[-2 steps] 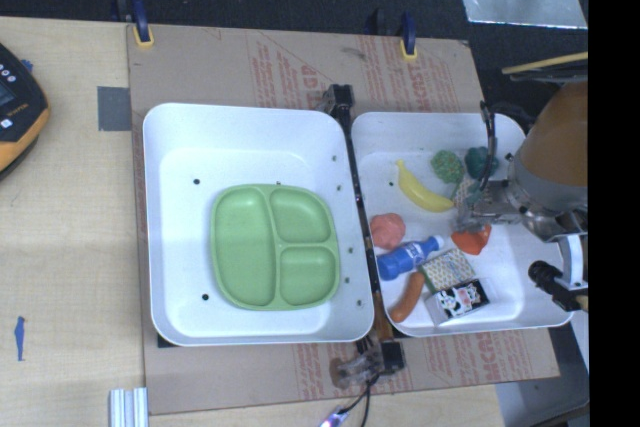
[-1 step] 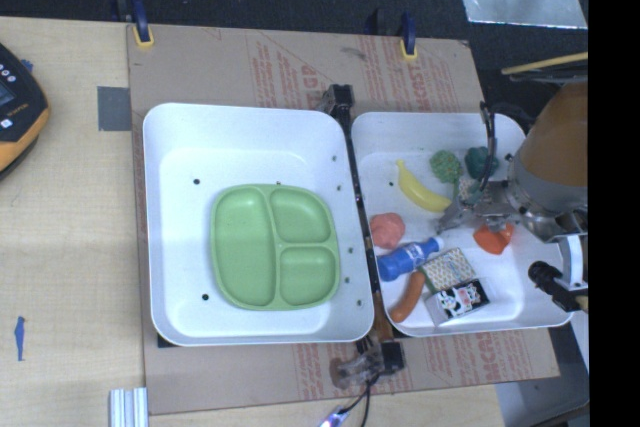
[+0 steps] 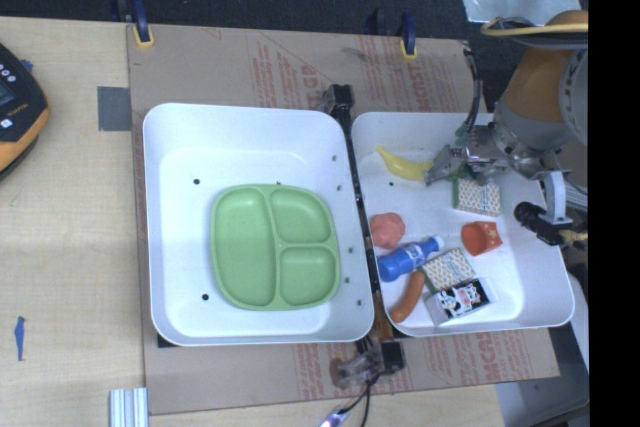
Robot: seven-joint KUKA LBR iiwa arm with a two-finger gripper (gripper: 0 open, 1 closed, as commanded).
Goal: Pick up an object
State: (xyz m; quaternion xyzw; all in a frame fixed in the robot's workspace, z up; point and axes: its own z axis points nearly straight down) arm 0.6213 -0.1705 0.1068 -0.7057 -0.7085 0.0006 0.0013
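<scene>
1. Objects for picking lie in the right bin (image 3: 545, 310), none of them between the gripper's fingers.
2. Nearest the camera are a black-and-white card (image 3: 461, 300) and an orange sausage (image 3: 406, 296) by the bin's front wall.
3. Just behind them sit a patterned packet (image 3: 447, 267) and a blue bottle (image 3: 407, 258), touching each other.
4. Farther back lie a pink ball (image 3: 388, 228) and a red piece (image 3: 481, 237), well apart.
5. A speckled packet (image 3: 477, 196) lies under the gripper (image 3: 462, 165), whose fingers appear spread.
6. A yellow banana (image 3: 402, 164) lies just beside the gripper.
7. The left bin (image 3: 180, 140) holds a green divided tray (image 3: 274, 246).
</scene>
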